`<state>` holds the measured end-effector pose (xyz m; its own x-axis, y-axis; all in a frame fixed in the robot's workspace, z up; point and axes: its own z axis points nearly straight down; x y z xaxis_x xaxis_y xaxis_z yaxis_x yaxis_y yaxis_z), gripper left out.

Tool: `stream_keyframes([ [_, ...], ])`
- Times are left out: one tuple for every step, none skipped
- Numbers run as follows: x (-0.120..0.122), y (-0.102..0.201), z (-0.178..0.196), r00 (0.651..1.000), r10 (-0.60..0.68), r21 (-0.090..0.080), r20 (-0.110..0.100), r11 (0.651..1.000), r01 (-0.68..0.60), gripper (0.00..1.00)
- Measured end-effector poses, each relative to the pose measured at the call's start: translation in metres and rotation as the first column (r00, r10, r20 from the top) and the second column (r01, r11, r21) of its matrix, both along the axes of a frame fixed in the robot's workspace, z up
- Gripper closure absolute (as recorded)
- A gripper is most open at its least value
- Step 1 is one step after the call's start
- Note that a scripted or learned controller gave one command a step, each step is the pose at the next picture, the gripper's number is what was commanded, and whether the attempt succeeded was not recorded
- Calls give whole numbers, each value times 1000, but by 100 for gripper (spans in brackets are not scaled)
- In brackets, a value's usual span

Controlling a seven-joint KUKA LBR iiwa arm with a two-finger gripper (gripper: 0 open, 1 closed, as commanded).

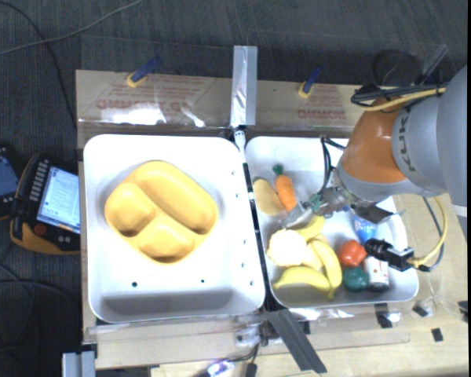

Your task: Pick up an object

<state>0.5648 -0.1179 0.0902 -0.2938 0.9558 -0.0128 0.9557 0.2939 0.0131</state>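
Dark carpet surrounds the counter. My jaws [312,205], state I cannot tell, hover in the right white bin [298,154]; orange plastic carrot [285,192] at nine o'clock. Descend straight, centred, avoiding the yellow bananas [318,261].

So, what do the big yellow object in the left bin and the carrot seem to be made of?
The big yellow object looks like soft foam or matte plastic: rounded lobes and no sharp glare, though the view leaves it open. The carrot looks like moulded toy plastic, with uniform orange colour, a smooth surface and a small green top.
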Motion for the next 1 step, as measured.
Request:
stream_keyframes([
  [0,2,7,1000,-6,6,-1,1000,6,100],
])
